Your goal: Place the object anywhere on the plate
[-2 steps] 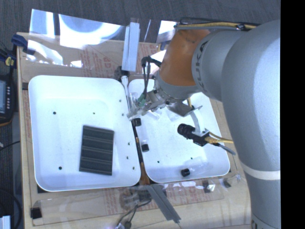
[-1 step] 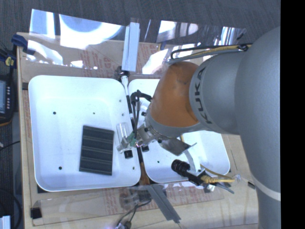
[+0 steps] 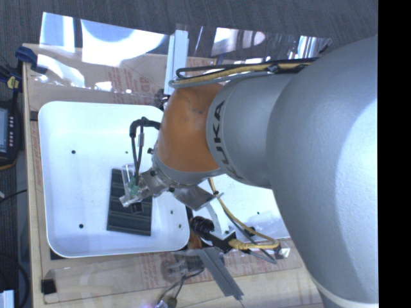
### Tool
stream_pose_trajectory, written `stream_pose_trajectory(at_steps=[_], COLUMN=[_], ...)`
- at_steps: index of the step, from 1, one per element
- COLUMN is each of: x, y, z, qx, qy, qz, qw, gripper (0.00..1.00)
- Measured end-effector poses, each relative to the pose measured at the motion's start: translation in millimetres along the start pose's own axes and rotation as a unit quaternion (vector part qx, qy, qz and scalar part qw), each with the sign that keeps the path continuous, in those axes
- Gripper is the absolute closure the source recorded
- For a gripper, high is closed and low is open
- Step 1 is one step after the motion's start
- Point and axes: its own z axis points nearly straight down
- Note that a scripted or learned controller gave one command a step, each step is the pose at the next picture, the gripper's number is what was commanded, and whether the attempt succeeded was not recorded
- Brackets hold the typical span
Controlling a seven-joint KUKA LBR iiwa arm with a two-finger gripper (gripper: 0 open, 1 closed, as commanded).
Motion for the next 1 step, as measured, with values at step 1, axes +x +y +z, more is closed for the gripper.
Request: stream_pose_trajectory(at_steps=[1], x=[72.4], y=[26.5], z=[83.1], qx=[0.002], qy=[0.000], qz=[-0.091], qw=[0.9958], gripper=[1.00])
